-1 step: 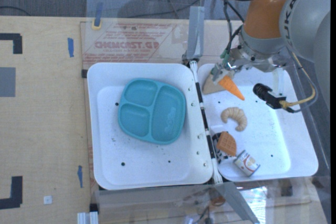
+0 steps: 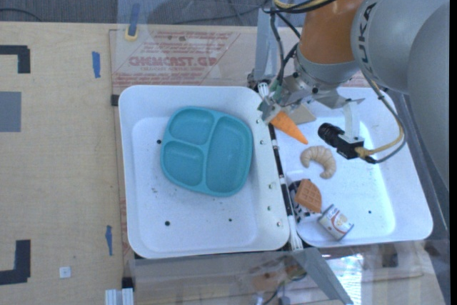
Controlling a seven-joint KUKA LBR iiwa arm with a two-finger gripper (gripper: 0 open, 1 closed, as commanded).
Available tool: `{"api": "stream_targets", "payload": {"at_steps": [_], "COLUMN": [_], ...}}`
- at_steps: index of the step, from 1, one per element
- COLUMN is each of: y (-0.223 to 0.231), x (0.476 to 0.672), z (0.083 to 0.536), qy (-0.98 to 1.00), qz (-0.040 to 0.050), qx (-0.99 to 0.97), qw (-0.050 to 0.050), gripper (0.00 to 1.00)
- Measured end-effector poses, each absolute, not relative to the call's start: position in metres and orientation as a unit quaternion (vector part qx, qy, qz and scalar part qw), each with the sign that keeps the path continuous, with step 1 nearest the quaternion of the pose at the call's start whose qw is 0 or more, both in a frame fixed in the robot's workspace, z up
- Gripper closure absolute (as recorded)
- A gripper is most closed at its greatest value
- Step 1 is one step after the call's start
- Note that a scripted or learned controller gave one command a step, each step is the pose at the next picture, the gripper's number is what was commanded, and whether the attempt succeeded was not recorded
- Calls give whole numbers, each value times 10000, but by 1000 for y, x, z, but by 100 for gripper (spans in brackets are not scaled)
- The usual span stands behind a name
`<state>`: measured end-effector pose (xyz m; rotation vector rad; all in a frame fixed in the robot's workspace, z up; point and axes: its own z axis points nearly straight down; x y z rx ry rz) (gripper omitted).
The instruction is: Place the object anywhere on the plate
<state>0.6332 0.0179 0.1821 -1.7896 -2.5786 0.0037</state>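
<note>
Two white bins sit side by side on the bench. The left bin (image 2: 143, 225) holds a teal plate (image 2: 207, 151) with three compartments, lying flat near the bin's middle. The right bin (image 2: 400, 211) holds the loose items: an orange carrot (image 2: 288, 125) near the bin's upper left corner, a pale croissant (image 2: 319, 158) just below and right of it, a waffle piece (image 2: 309, 195) lower down by the divider, and a small can (image 2: 335, 221) on its side near the bin's lower edge. The arm (image 2: 371, 18) reaches in from the right, its orange band over the top of the right bin. The gripper (image 2: 270, 105) hangs at the divider between the bins, right beside the carrot's thick end; whether it is open or closed, and whether it has the carrot, cannot be told. Nothing lies on the plate.
</note>
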Motion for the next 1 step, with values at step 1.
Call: {"api": "stream_targets", "payload": {"at_steps": [1], "y": [75], "x": [609], "z": [182], "qy": [-8275], "qz": [13], "qx": [-5615], "qw": [14], "gripper": [100]}}
